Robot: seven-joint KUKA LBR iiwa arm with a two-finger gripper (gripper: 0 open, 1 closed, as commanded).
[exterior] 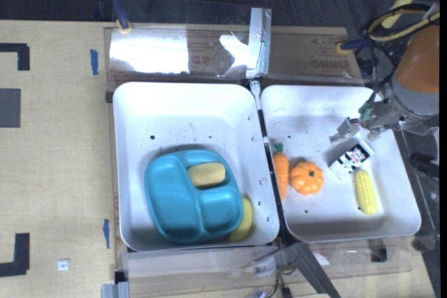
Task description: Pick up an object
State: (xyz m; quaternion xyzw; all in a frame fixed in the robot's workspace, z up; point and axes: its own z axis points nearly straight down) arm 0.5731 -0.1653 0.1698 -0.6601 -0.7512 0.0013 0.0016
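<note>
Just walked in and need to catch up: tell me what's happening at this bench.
A grey arm reaches in from the right, its hand over the right bin, above a small black-and-white item. Nothing shows between its fingers. A carrot, small pumpkin and corn cob lie in that bin. The left bin holds a blue tray.

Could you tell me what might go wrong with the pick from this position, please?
The gripper hovers in the right bin just above a small black-and-white item, with the corn cob close beside it; a descent could nudge either instead of grasping. The carrot lies against the bin's left wall, touching the small pumpkin, leaving little room for fingers there.
</note>
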